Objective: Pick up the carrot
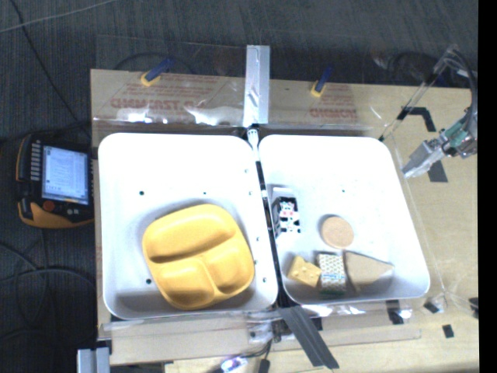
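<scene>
bench w/ two white bins (116, 208); yellow tray (199, 255) left of divider (264, 208), toy foods right of it. gripper (425, 158) parked off-bin, grip state unclear.

Gripper (425, 160) sits past the right bin's (388, 169) right rim. Left of it: left bin (124, 162) holding divided tray (199, 253). Nearer, down-left of it: round disc (337, 231), patterned block (332, 271), two wedges (304, 272) (367, 268), card (287, 215).

yellow tray (199, 253) fills left bin (124, 158), items crowd right bin's (365, 158) front
</scene>
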Controlling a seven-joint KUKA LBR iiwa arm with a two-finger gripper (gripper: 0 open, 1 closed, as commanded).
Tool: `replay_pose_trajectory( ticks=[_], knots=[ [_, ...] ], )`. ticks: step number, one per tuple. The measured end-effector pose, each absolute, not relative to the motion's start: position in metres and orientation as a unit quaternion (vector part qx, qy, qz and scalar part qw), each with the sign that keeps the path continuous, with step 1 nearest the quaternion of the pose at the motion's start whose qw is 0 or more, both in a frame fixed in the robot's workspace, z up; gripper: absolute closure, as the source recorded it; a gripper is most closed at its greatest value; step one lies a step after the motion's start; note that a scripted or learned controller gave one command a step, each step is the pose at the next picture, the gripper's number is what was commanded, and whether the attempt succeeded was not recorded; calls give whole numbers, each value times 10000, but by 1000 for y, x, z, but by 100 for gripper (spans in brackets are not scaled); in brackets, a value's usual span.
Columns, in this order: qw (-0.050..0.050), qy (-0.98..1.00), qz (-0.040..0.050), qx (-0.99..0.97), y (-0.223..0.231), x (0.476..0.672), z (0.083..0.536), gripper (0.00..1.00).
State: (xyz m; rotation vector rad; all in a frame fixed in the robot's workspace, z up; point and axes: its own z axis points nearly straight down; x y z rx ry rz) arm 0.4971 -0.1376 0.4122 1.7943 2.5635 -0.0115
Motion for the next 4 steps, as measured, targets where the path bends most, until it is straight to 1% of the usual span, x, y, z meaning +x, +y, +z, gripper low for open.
replay_pose_trajectory(
  ticks=[3,4],
  knots=[
    [91,8197,-49,5727,-137,502,440,100],
    [13,8725,-7,4885,-142,531,434,100]
  ],
)
